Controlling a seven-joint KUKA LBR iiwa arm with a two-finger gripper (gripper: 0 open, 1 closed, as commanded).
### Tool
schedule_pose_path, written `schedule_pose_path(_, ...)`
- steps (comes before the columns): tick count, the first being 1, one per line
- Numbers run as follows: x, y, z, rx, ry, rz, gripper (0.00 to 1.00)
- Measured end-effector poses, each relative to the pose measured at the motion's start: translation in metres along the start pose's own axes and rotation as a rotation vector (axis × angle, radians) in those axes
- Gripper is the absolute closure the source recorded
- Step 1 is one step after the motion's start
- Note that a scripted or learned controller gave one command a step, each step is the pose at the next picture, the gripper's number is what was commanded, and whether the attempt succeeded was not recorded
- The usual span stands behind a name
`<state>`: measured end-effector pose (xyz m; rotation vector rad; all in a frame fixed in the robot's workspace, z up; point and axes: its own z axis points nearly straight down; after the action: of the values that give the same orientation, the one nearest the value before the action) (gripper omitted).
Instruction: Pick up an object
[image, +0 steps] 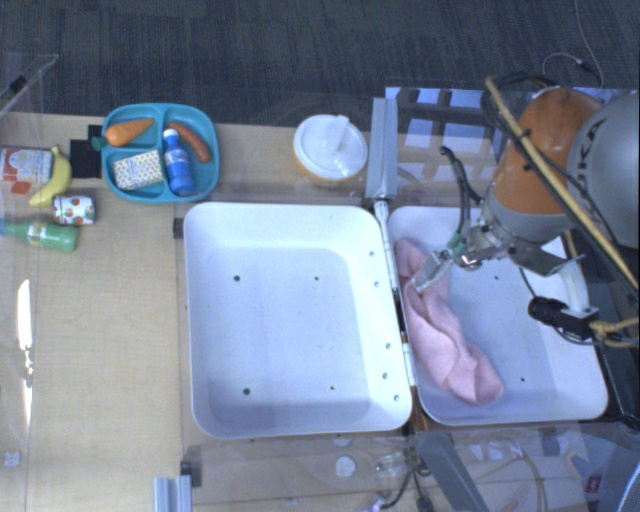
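A pink cloth (440, 325) lies crumpled along the left side of the right bin (540, 370), stretching from near the top left toward the bottom middle. My gripper (437, 272) reaches in from the right and hangs low over the cloth's upper part, its fingers (428, 278) pointing down and left at the fabric. I cannot make out whether the fingers hold any cloth. The arm's orange band (540, 150) sits above the bin's far right corner.
The left bin (290, 320) sits beside the right one. Behind the bins stand a white lidded cup (330, 148) and a blue divided plate (160, 152) of toy food. A banana (55, 178), a can (73, 209) and a green bottle (40, 235) lie at the far left.
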<state>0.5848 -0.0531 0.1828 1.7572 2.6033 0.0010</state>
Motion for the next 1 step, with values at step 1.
schedule_pose_path(1, -0.0354, -0.0586, 0.0926, -0.012, -0.006, -0.212, 0.0)
